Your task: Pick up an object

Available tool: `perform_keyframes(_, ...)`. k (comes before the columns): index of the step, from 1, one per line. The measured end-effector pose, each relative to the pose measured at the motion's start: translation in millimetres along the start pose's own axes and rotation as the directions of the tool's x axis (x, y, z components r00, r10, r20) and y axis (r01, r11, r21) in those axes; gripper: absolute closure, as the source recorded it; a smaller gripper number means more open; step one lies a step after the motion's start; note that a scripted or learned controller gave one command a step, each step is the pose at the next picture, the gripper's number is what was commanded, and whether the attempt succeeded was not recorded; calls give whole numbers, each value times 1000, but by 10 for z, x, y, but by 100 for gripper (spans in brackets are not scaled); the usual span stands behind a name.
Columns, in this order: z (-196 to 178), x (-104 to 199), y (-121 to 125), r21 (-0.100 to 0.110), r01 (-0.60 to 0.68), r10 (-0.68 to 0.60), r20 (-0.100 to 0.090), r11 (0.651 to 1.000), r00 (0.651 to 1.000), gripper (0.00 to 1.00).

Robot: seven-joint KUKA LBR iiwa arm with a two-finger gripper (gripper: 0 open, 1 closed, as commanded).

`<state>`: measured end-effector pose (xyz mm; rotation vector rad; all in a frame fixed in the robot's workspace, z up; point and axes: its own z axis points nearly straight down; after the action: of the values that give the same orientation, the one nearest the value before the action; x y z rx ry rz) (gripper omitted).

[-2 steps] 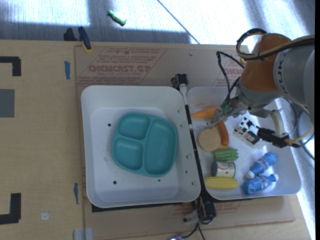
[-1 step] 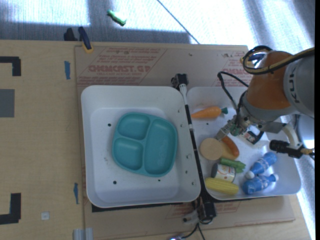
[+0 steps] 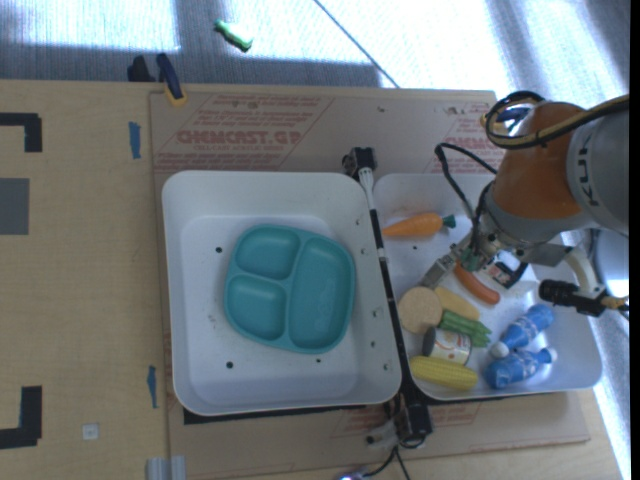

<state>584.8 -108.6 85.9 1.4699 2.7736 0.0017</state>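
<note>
My gripper (image 3: 462,260) hangs low in the right bin (image 3: 573,372), its grey fingers just above and left of an orange-red sausage-like piece (image 3: 478,285). An orange carrot (image 3: 413,226) lies to the upper left of the gripper. Below it sit a tan round cracker (image 3: 421,309), a yellow piece (image 3: 456,303), a green pod (image 3: 464,324), a small can (image 3: 450,347) and a corn cob (image 3: 444,372). Two blue bottles (image 3: 520,348) lie at the lower right. Nothing visibly sits between the fingers.
The left bin (image 3: 190,268) holds a teal three-compartment plate (image 3: 290,288). A black clamp (image 3: 358,160) sits on the divider between the bins. The arm's orange band (image 3: 535,173) and black cables overhang the right bin's upper right part.
</note>
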Motion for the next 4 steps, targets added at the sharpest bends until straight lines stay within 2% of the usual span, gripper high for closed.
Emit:
perform_keyframes(1, -3, 232, -190, -1, 374, -374, 0, 928, 928, 0)
perform_keyframes(2, -2, -45, -131, -1, 636, -636, 4, 772, 772, 0)
perform_keyframes(3, 0, -223, -286, 0, 910, -910, 4, 414, 414, 0)
perform_keyframes(4, 1, -206, -72, -1, 640, -640, 3, 768, 768, 0)
